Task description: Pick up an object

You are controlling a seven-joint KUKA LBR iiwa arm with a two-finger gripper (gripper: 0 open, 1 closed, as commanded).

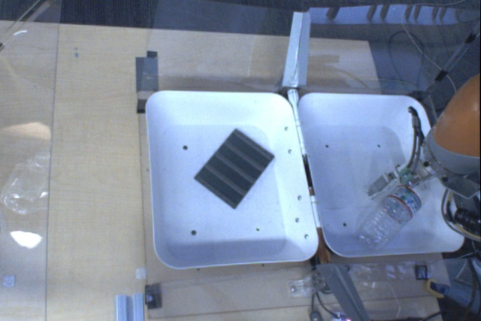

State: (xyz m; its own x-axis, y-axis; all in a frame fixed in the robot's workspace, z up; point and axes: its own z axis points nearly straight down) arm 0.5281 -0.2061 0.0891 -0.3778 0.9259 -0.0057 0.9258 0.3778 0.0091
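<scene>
One object sits near the gripper [385,183]: a clear plastic bottle [387,216] in the right bin [346,113], lower right of frame, just below the tool, long axis slanting lower left to upper right. Finger state: cannot tell. Dark ridged panel [234,168] lies well apart, left bin [169,162].
</scene>
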